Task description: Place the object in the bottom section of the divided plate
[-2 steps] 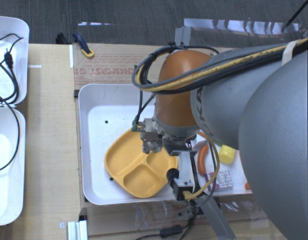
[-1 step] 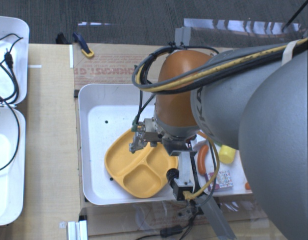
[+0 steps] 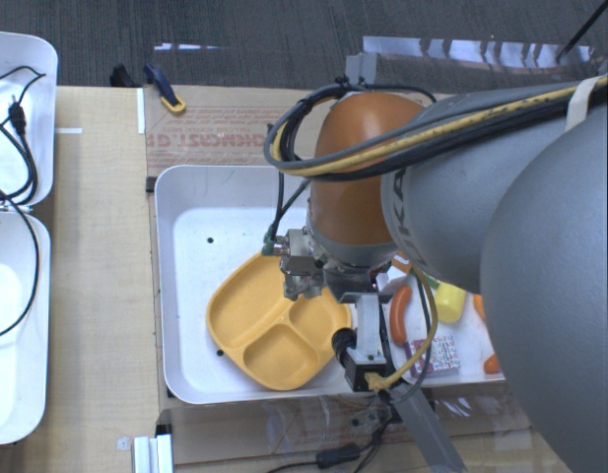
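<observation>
The arm's wrist hangs over the right rim of the yellow divided plate (image 3: 269, 328) in the white bin (image 3: 175, 264), while an orange sausage-shaped object (image 3: 398, 313) lies just right of the wrist, long axis near-vertical in view.

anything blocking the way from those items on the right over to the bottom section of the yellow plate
The arm's own wrist hangs over the divided plate's right edge, between the plate and the orange and yellow items beside it. The plate's bottom section itself lies open, nothing visible in it.
</observation>
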`<state>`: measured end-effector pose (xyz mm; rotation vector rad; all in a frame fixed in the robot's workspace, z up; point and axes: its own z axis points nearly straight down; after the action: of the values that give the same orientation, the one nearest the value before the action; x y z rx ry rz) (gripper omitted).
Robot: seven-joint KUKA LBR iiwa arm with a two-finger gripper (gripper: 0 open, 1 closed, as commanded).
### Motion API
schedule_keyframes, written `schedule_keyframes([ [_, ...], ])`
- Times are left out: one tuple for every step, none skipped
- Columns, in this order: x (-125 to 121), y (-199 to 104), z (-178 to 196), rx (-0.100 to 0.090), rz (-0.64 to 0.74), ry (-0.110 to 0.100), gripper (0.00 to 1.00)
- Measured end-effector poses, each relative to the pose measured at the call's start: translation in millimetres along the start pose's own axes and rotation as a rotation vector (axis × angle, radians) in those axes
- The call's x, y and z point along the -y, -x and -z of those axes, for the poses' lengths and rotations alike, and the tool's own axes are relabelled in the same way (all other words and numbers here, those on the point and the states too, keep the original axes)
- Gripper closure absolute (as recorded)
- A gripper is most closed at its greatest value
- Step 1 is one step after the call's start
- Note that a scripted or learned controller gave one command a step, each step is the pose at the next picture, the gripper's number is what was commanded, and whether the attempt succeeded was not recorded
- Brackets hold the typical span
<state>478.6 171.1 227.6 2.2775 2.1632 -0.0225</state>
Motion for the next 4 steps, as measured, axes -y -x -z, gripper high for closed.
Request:
schedule_keyframes([
  [0.1,-0.1,-0.1,0.000,0.000,0.000,0.00],
  [-0.8,1.1,8.0,0.003,0.000,-0.002,1.00],
  [-0.7,1.0,7.9,0.004,0.000,-0.003,0.00],
  [-1.5,2.3,15.9,0.007,0.001,-0.005,1.00],
])
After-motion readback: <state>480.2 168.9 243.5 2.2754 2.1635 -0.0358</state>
